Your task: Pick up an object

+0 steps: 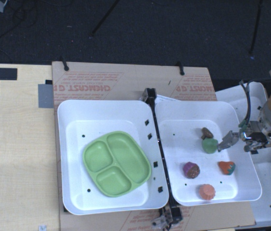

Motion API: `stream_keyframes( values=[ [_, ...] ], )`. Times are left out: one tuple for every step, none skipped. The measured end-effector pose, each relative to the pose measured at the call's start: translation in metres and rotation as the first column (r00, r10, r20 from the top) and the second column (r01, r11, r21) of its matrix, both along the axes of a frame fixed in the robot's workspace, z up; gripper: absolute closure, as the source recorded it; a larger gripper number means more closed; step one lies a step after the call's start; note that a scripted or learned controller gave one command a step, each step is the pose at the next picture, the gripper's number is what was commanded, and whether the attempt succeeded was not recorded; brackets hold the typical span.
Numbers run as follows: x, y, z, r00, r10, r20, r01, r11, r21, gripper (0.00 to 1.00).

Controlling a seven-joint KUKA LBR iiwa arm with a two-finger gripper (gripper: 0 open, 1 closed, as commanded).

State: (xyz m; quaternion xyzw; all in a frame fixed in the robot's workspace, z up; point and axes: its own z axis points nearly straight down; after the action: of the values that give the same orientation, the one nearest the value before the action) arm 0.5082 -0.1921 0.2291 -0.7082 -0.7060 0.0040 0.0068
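I look down on two shallow white bins side by side on a cardboard sheet over a pale wooden bench. The left bin holds a light green divided plate with three compartments, lying flat and turned at a slant, toward the near right of that bin. A black clip strip runs along the seam where the bins meet. In the right bin I count five small things: a purple lump near the middle, a salmon-pink round piece at the near side, a brown piece farther back, a green ball just nearer than it and touching or almost touching it, and an orange-red piece with a green tip toward the right. My gripper reaches in over the bin's right edge, low, with a grey finger just right of the green ball. I cannot tell whether the fingers are open or closed, and nothing is visibly held between them.
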Motion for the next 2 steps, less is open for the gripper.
stream_keyframes(
  values=[
    [0.003,0.000,0.007,1.000,0.003,0.012,-0.003,1.000,-0.003,0.00],
    [-0.001,-0.005,-0.056,1.000,0.003,0.008,-0.003,1.000,-0.001,0.00]
  ],
)
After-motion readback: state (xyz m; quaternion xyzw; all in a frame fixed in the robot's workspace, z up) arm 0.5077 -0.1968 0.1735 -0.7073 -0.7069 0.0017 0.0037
